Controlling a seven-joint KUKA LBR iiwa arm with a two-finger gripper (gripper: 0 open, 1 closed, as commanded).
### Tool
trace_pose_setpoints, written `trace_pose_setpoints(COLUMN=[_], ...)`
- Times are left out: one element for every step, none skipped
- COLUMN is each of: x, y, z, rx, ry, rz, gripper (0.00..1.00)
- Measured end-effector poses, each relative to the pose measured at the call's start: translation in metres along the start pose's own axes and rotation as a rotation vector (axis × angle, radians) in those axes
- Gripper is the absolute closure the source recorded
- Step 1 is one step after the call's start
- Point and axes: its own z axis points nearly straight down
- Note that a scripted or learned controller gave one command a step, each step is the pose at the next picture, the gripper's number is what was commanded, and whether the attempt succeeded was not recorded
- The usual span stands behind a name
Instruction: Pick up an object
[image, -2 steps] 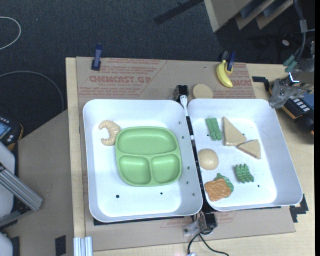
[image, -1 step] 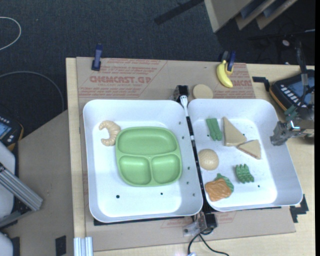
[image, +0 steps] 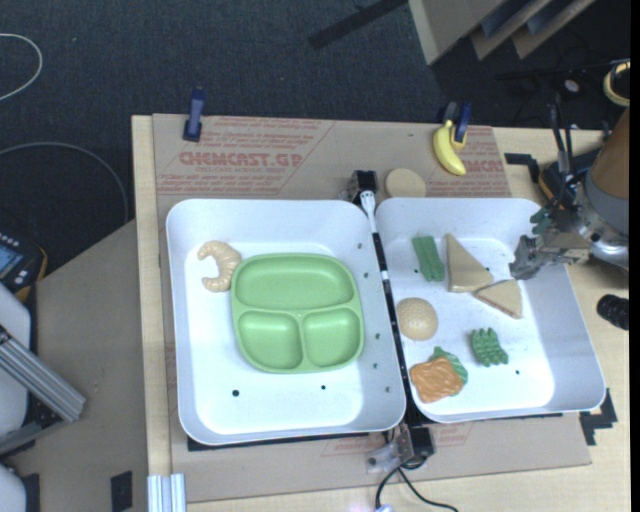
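Sandwich wedge (image: 503, 297) — just beside claw (image: 527, 262) | claw state unclear | bread slice (image: 462, 266) adjacent

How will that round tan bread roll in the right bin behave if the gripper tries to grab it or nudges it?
The bread roll looks domed and smooth, so it may slip out of a narrow pinch. Its rounded shape suggests it could roll or skid across the right bin if pushed. It looks like a small toy food, so probably light and stiff, though that is a guess.
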Motion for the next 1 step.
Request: trace_pose_setpoints(x=[-0.044], y=[0.04], z=[0.1066], rx=[0.001], ry=[-0.001], rz=[0.002], gripper=[1.0])
